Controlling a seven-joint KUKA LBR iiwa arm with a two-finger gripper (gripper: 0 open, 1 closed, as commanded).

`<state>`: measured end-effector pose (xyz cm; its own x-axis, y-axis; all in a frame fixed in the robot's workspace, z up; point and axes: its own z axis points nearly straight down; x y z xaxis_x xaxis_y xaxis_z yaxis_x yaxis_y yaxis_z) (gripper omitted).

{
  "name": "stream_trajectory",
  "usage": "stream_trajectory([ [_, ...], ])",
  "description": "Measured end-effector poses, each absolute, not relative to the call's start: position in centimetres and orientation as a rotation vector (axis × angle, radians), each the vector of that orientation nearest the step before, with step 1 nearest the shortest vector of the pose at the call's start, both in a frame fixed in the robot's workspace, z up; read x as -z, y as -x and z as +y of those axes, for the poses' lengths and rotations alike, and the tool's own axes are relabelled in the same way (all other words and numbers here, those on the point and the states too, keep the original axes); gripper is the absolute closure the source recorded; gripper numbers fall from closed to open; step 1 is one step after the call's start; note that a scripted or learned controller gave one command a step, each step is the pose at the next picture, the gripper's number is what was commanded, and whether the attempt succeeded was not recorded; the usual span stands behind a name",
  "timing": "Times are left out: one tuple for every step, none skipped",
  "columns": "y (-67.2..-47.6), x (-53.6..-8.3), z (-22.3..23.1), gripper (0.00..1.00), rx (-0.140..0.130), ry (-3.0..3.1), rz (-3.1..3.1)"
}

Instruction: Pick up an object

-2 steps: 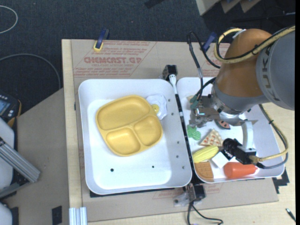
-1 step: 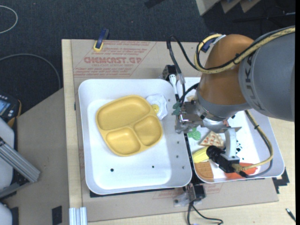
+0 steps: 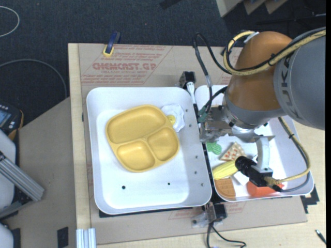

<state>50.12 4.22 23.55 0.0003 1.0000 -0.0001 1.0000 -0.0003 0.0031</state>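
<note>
Two bins | arm [image 3: 258,81] w/ gripper over right bin [image 3: 289,138], grip state: can't tell | toy food [image 3: 227,169] in right bin, prob. light, stiff, slick; take across narrow sides | yellow divided plate [image 3: 142,137] in left bin [image 3: 103,180]

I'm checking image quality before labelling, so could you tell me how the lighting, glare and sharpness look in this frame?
Camera view: even, soft lighting; the left bin is bright white but not blown out. The yellow divided plate is sharp, with faint sheen. The arm shades the right bin, and the small items under it look slightly soft.
</note>
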Motion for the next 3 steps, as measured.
stream_trajectory([
  [-50.1,-23.4,4.5,1.00,-0.001,-2.220,2.222],
  [-49.7,-21.8,3.5,1.00,0.005,-2.225,2.222],
  [-50.0,-23.5,4.4,1.00,-0.003,-2.219,2.222],
])
